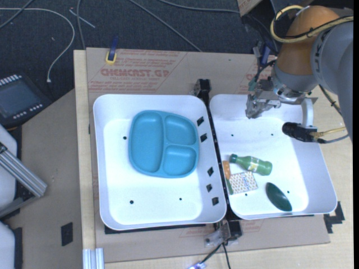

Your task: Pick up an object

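The left bin (106, 150) holds a blue divided plate (164, 143). The right bin (314, 167) holds a green bottle (251, 163), a patterned packet (243, 182) and a dark green oval piece (278, 196) near its front. The gripper (255, 110) hangs over the right bin's far end, gripping nothing visible.

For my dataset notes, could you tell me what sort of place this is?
Most likely a robotics lab: a bench with two white bins, loose cables on the floor, and an arm's gripper over toy items.

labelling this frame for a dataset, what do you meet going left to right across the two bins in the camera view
blue divided plate in the left bin → green bottle → dark green oval object in the right bin. The patterned packet sits under the bottle's span, so I leave it out; the gripper hangs over the right bin's far end.
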### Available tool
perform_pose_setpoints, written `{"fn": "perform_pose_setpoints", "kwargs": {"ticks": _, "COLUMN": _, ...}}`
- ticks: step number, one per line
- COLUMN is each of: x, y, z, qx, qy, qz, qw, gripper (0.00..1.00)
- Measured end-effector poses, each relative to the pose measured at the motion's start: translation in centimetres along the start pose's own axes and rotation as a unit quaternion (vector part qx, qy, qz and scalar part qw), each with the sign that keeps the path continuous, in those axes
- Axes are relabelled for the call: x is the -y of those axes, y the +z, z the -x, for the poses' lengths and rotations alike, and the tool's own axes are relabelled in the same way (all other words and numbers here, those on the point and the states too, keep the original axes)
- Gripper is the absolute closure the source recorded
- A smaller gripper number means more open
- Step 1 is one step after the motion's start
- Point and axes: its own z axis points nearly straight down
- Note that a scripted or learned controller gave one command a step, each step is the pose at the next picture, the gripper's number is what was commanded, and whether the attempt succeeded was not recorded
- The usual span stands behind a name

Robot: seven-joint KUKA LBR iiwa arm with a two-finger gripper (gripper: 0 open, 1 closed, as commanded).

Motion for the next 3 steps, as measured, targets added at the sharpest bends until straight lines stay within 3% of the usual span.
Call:
{"fn": "perform_pose_setpoints", "kwargs": {"ticks": 1, "x": -0.3, "y": -6.5, "z": 0.4, "qx": 0.0, "qy": -0.001, "qz": 0.001, "qw": 1.0, "gripper": 1.0}}
{"fn": "perform_pose_setpoints", "kwargs": {"ticks": 2, "x": -0.4, "y": -5.1, "z": 0.3, "qx": -0.001, "qy": -0.001, "qz": -0.004, "qw": 1.0, "gripper": 1.0}}
{"fn": "perform_pose_setpoints", "kwargs": {"ticks": 3, "x": 0.9, "y": -6.6, "z": -4.9, "qx": -0.002, "qy": -0.003, "qz": -0.004, "qw": 1.0, "gripper": 1.0}}
